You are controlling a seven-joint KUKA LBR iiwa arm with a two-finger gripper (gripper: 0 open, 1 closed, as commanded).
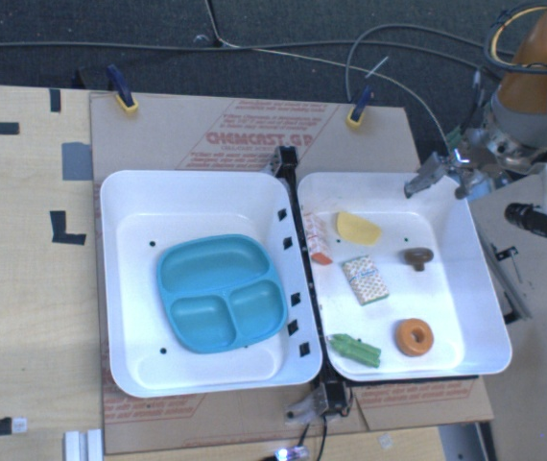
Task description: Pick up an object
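Overall: two white bins sit side by side on the counter (24,257), and nothing is lifted yet.
Left bin (120,219): it holds a blue divided plate (222,291), lying flat near the middle. Judged stiff, light plastic; its low rim gives little to pinch, so it looks a poor choice.
Right bin (480,267): it holds the small things, all lying apart from one another.
Red scrap (320,255): a small red-and-white bit at the left wall, too small to tell what it is.
Green piece (355,350): at the near left corner, long and knobbly. Probably light plastic; best taken across its narrow width.
Yellow piece (358,228): toward the far left, rounded and smooth. It may slip, so a grip across the middle seems wise.
Patterned box (365,279): near the bin's centre, lying flat and slightly turned. Likely light card, with straight sides that suit two fingers; it looks the easiest pick.
Orange ring (414,337): near side, right of the green piece, lying flat. Likely light and firm; one finger in the hole and one outside should hold.
Brown piece (417,255): small, right of the box, toward the right wall; its shape is unclear.
Gripper (435,179): above the far right corner of the right bin, holding nothing; its fingers appear spread, one reaching left over the rim.
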